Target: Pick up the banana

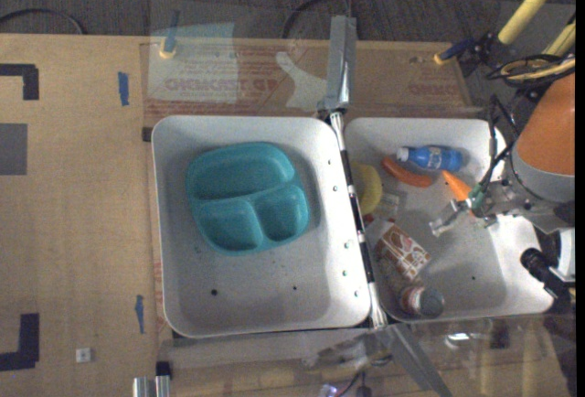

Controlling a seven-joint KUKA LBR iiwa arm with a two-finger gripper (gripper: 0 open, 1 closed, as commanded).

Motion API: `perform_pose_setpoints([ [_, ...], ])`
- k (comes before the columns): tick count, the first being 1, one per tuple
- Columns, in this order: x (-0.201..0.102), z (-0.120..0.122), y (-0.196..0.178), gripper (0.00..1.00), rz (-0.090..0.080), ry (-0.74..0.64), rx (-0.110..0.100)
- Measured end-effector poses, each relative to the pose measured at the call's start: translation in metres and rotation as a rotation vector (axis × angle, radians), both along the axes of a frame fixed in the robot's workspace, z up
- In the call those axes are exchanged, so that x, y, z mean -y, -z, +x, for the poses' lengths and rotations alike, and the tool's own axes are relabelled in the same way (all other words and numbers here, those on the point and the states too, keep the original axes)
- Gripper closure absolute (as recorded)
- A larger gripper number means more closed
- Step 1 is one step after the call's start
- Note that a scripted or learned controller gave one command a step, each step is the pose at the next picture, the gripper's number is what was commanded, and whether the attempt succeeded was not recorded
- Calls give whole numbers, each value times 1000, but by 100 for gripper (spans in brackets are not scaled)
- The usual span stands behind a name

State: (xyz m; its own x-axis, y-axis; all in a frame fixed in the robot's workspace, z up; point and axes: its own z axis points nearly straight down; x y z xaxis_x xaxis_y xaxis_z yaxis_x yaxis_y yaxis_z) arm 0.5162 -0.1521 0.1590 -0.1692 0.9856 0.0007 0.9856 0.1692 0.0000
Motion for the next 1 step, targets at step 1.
perform_pose_setpoints([
  [1,-27,2,35,0,-1,-78,2],
])
